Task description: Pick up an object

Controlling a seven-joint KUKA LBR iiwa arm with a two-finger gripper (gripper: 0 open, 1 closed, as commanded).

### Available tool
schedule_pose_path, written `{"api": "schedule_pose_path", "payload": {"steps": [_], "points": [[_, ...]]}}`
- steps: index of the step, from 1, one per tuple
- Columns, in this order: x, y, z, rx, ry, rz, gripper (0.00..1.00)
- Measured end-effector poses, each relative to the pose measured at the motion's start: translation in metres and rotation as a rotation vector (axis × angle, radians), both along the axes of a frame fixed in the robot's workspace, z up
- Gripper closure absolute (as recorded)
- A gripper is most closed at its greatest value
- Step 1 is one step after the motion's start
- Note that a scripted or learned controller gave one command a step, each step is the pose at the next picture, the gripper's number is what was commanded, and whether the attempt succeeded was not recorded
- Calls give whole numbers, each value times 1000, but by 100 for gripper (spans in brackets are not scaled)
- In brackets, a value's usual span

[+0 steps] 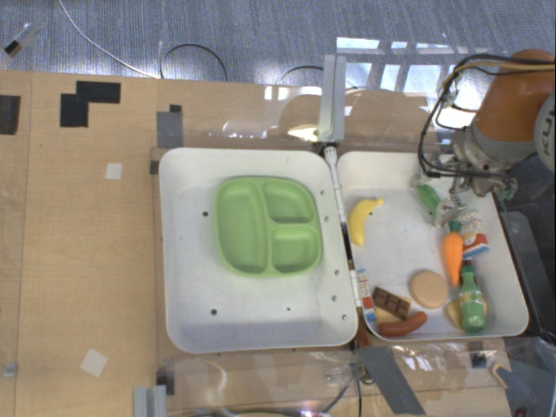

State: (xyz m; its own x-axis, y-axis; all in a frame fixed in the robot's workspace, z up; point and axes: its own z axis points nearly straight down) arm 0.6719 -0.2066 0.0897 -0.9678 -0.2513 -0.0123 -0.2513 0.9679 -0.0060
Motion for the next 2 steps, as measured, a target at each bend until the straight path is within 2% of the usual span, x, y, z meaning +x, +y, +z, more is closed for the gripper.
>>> {"api": "schedule_pose_path", "payload": {"steps": [1, 2], "points": [[-31, 43, -2, 2, 2, 94, 0], [1, 40, 1, -2, -2, 174, 0]]}}
